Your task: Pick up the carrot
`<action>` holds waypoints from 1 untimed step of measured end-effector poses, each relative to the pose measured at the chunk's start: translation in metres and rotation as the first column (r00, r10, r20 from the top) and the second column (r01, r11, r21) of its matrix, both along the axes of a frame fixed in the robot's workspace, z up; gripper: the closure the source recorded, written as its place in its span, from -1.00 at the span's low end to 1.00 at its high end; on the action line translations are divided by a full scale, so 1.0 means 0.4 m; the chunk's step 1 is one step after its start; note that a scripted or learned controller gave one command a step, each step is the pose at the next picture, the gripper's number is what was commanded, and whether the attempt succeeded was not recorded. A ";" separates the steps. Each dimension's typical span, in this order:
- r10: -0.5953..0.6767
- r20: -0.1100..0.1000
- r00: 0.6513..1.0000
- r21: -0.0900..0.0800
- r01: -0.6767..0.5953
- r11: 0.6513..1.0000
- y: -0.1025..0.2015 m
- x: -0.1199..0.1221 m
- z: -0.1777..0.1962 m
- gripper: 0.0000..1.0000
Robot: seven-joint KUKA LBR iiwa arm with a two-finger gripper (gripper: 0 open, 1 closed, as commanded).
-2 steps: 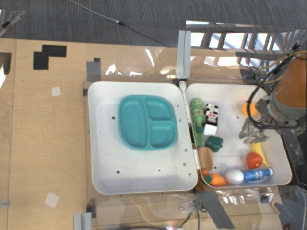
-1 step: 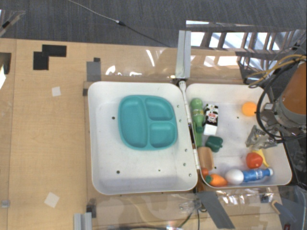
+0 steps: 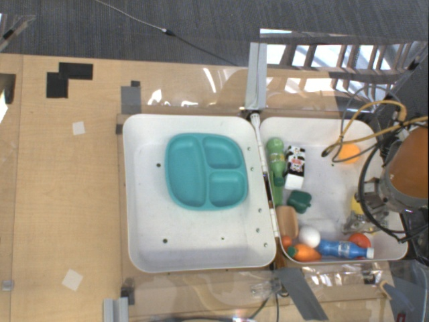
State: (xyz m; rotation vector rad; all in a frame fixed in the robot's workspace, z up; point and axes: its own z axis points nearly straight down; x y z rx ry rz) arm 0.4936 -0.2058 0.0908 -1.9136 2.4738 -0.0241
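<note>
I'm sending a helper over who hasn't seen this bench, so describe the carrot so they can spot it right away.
Look in the right-hand white bin, at its near edge toward the left corner. There the carrot lies in a cluster, just below a white ball and left of a blue bottle. It is the stubby orange piece with a touch of green at its left end.
</note>
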 end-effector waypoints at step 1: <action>0.053 -0.004 0.999 0.001 -0.053 0.999 0.003 0.185 0.227 1.00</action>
